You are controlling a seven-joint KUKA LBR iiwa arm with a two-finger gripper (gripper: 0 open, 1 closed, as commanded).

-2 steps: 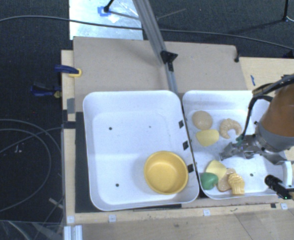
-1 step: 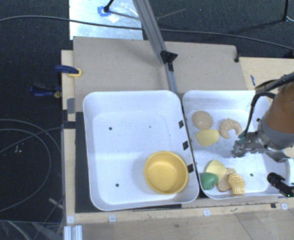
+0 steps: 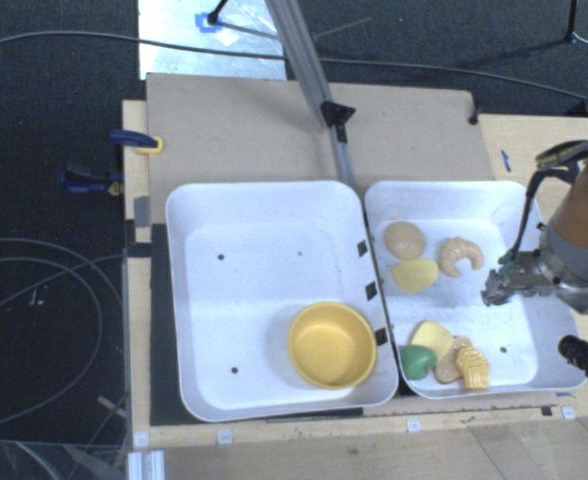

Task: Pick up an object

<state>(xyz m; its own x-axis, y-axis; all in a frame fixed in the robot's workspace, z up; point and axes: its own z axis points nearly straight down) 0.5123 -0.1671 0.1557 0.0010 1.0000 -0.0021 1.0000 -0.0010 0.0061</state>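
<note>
Two shallow white bins sit side by side on the desk, and every place below is given relative to the right bin. The left bin touches its left wall along a seam with small black clips. A yellow bowl rests upright in the left bin, just across that seam, toward the near edge.

Inside the right bin, a round beige piece lies near the far left corner. A pale yellow piece sits just in front of it, touching or nearly so. A croissant lies near the bin's middle, toward the far side. In the near left corner a cluster is packed together: a green piece against the left wall, a yellow wedge just behind it, and a corn cob beside them, toward the bin's middle.

The hand hangs over the right half of this bin, near the croissant but apart from it. It is dark and small here, so I cannot tell how it is set. Nothing shows as caught in it. The grey arm comes in over the bin's right wall.
</note>
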